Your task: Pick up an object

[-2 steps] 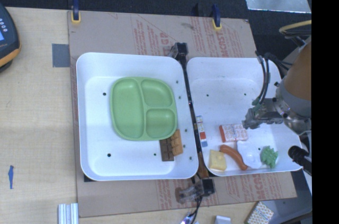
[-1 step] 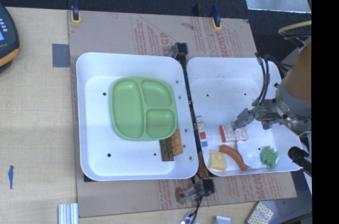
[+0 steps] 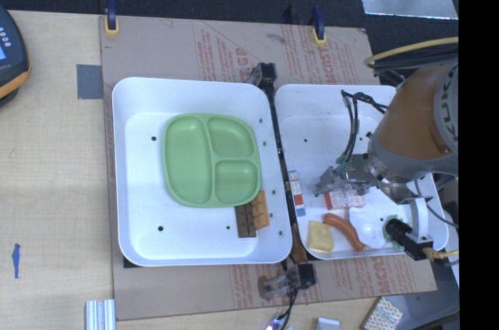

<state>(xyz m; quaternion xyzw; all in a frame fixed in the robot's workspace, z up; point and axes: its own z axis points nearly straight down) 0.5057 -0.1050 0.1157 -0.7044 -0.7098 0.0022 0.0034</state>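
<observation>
my gripper (image 3: 334,182) hangs low in the right white bin (image 3: 312,106), and i cannot tell whether it is released or clenched. just beside it lies a small white packet with red print (image 3: 345,200), its writing too small to read. nearer the front rim sit an orange-red toy sausage (image 3: 344,231) and a pale yellow wedge (image 3: 320,236). the left white bin (image 3: 132,165) holds a light green divided plastic plate (image 3: 210,158), with a brown ridged block (image 3: 252,216) at its corner. the faded red lettering on the cardboard sheet (image 3: 195,40) is unreadable.
</observation>
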